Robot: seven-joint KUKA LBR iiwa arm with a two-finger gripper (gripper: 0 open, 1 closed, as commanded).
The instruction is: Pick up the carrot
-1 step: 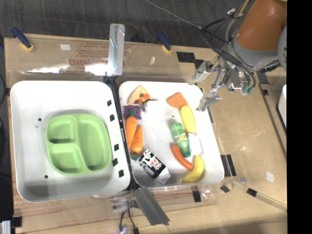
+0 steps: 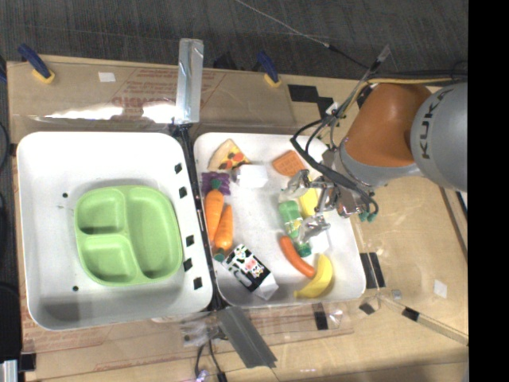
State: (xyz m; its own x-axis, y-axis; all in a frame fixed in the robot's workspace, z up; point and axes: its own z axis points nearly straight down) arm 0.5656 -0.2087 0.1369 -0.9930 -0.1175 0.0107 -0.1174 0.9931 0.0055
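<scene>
On my own grey arm [image 2: 445, 138], just past the orange band, I can read the black letters "KU", the start of a brand name running down the casing; the remaining letters are cut off at the edge. The cardboard sheet [image 2: 135, 86] behind the bins carries faint reddish printing, too blurred for me to make out any word. The small black-and-white carton [image 2: 249, 269] lying in the right bin [image 2: 262, 213] has a cow-patch pattern, and I cannot tell whether it bears any lettering. Nothing else here carries text I can read.
</scene>
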